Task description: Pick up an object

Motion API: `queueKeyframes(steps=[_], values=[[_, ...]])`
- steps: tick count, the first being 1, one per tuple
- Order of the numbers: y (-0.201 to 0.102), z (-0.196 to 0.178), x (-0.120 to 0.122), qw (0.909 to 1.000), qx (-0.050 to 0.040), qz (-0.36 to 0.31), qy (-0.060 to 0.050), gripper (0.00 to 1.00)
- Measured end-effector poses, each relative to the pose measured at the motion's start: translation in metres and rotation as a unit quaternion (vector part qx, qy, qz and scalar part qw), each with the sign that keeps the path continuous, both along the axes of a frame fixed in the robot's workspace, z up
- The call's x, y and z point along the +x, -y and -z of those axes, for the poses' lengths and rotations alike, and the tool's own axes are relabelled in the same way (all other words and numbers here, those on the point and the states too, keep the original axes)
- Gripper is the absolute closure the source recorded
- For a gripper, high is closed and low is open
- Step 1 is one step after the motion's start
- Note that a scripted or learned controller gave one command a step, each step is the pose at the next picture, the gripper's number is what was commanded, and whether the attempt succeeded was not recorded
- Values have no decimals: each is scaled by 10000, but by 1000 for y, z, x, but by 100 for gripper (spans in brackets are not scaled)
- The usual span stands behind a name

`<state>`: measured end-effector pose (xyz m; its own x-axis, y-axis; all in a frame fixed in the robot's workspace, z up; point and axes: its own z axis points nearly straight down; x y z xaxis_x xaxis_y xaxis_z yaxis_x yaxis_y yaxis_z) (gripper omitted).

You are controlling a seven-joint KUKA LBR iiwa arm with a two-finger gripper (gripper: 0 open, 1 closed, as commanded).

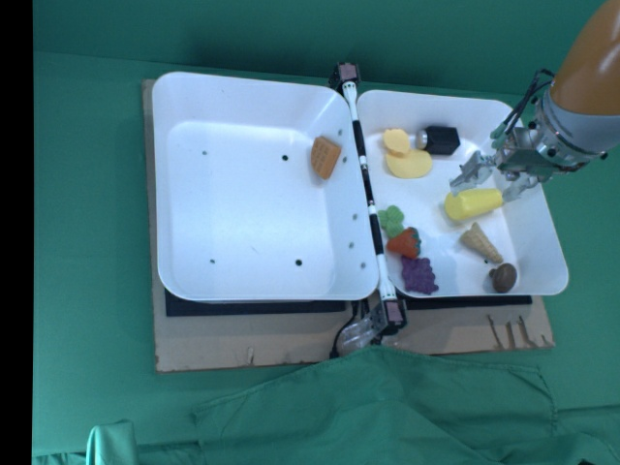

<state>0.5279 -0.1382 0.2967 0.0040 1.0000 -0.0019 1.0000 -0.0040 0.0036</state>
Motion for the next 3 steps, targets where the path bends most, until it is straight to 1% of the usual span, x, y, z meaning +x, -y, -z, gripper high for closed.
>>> queueKeyframes(steps=[1, 2, 3], values=[[6, 57, -7, 10000, 6, 6, -32, 0], [16, 111, -9, 10000, 0, 7, 2, 0], [17, 112, -6, 10000, 2, -6, 32, 0]])
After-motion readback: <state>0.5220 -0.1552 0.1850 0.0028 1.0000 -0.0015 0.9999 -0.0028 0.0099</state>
